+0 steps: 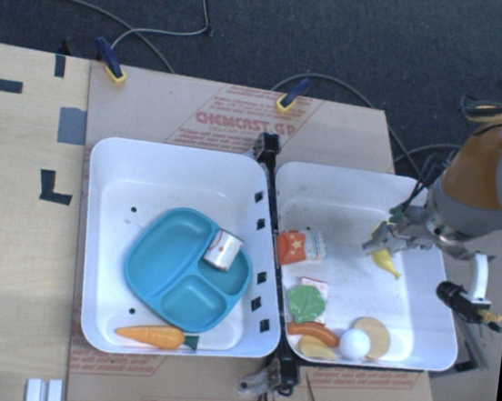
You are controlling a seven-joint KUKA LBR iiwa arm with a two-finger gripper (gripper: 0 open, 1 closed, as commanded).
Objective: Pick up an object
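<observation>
Now the tool (388, 243) is low inside the right bin (414, 354), and a small yellow object (389, 263), maybe a banana, lies just under its tips. I cannot tell how the tool stands, or if it grips the object. I judge the pick is not yet finished: the lift is still left. Other toys lie farther away from the tool.

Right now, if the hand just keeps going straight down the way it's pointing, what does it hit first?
Most likely the yellow banana-shaped toy, which lies right at the tip of the hand in the right bin. Its height above the toy is unclear from this slanted view. It could instead meet the bin's white floor just beside it.
</observation>
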